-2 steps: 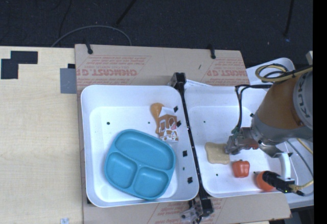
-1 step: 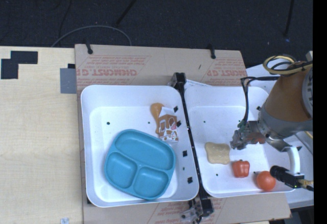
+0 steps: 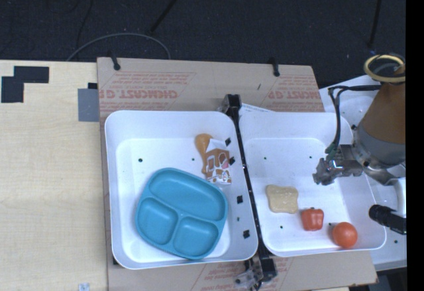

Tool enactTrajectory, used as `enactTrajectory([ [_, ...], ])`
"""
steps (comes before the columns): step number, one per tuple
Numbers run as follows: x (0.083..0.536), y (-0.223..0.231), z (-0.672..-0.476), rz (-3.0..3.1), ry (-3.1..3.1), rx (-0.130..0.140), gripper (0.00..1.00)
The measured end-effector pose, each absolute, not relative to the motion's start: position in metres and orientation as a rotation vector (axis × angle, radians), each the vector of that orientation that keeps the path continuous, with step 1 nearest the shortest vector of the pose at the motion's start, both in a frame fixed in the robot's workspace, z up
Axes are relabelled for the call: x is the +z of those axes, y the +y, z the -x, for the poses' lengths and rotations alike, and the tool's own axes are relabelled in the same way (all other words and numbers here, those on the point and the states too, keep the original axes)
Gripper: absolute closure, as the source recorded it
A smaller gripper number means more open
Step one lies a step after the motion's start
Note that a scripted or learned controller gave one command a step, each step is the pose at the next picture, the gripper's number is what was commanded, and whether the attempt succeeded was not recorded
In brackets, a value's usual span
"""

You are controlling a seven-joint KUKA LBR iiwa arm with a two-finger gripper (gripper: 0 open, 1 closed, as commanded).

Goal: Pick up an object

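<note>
The right bin holds a pale bread-like piece, a red pepper-shaped toy and an orange-red ball near its front right corner. In the left bin lie a blue divided plate, a small orange piece and a patterned white packet. My gripper hangs over the right part of the right bin, above and behind the pepper toy. Nothing shows between its fingers.
A black divider clamp sits between the bins at the back. Cardboard lies under both bins. The arm's orange band stands at the right edge, with cables running beside it.
</note>
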State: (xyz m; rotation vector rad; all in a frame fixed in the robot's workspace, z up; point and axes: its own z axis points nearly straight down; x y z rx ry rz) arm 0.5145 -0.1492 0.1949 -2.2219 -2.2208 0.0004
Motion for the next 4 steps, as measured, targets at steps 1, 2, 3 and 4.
enactTrajectory([
  [1, 0.206, -0.15, -0.515, 2.219, -2.222, 0.001, 1.0],
  [2, 0.205, -0.107, -0.516, 2.216, -2.221, 0.002, 1.0],
  [3, 0.198, -0.059, -0.517, 2.215, -2.221, 0.002, 1.0],
  [4, 0.194, -0.008, -0.524, 2.216, -2.221, 0.004, 1.0],
])
